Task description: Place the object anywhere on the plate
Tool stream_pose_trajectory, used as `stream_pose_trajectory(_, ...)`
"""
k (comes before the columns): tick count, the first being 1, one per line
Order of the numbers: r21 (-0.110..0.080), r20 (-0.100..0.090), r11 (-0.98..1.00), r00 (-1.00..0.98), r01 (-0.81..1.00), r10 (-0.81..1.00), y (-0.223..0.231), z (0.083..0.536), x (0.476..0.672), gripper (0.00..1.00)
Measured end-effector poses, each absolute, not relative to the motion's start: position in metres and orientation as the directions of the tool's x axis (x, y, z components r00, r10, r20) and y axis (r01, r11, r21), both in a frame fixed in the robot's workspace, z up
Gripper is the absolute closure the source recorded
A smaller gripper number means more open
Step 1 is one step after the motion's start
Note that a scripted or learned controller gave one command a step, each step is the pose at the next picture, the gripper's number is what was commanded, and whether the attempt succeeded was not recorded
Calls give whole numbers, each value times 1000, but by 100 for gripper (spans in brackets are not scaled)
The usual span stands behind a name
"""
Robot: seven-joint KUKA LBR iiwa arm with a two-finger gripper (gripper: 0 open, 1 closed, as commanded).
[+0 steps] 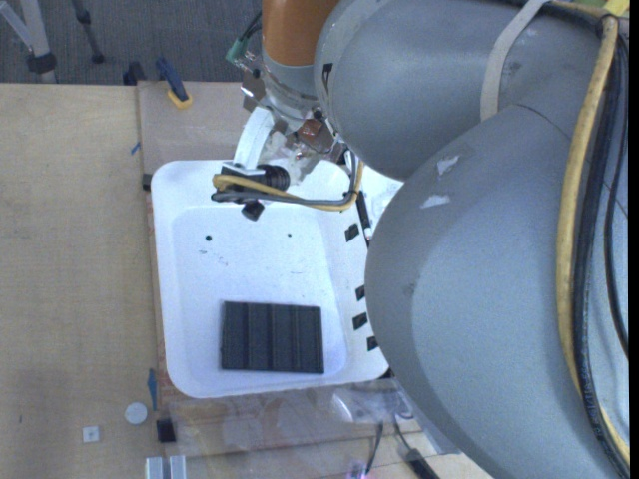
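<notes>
Single fixed camera above bench (60,267) — looks down at slant on white bin (190,267), close — arm (479,218) crowding right.

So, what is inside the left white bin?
A dark ribbed slab lies flat in the bin, near its front wall. The arm covers the bin's right side, so anything lying there is hidden.

A dark grey ridged slab (272,337), white bin (250,267).

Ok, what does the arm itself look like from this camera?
The arm is built of bulky, rounded grey links with a smooth shell. An orange band rings it just above the wrist, and dark cables run along the big near link.
</notes>
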State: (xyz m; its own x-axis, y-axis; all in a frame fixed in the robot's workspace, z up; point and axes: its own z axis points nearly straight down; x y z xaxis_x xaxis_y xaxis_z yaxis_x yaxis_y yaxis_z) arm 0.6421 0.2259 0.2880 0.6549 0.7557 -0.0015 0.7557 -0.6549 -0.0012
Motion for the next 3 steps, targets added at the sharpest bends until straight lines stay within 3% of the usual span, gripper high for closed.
stream_pose_trajectory(1, -2, -2, -655, 655, 756, 756, 226, 288, 642, 0)
stream_pose_trajectory(2, 0, 0, -926, 926, 376, 376, 223, 136, 619, 0)
stream_pose_trajectory(3, 2, 15, -915, 915, 403, 403, 223, 94, 555, 0)
